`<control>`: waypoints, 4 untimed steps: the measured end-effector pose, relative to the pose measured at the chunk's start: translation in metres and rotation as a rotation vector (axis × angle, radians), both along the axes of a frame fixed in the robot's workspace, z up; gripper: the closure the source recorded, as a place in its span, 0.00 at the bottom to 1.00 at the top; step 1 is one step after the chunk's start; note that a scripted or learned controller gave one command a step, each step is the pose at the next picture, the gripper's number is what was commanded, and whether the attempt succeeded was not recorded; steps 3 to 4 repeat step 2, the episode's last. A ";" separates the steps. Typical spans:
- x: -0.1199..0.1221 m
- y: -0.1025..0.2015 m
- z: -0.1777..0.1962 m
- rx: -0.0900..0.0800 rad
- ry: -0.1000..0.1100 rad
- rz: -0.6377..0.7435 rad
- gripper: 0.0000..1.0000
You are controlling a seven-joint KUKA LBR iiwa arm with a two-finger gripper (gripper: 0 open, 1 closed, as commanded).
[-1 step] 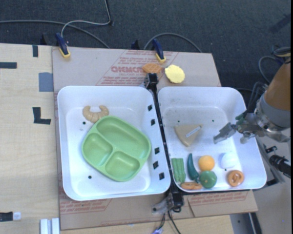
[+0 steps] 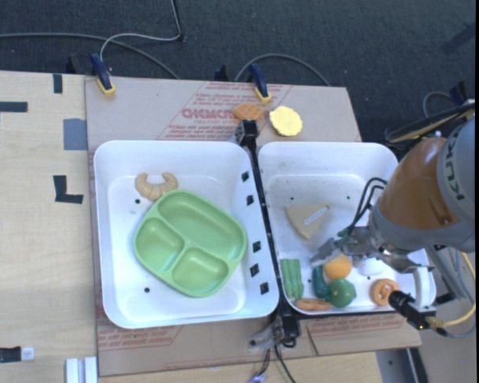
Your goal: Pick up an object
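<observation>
right bin [image 2: 359,152]: back half bare | front crowded: wedge [image 2: 306,219], orange ball [image 2: 337,268], green stick [image 2: 291,278]

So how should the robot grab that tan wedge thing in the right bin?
Probably from straight above, pinching the tan wedge across its two long slanted edges near the wide end. It lies flat on the floor of the right bin, apart from the other toys, so there is room on both sides. The pincer is already just beside its lower corner.
</observation>
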State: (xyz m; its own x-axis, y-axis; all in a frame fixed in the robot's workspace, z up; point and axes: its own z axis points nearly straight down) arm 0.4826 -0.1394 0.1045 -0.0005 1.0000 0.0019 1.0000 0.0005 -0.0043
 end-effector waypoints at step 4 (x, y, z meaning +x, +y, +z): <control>0.031 0.075 0.080 -0.001 -0.003 0.002 1.00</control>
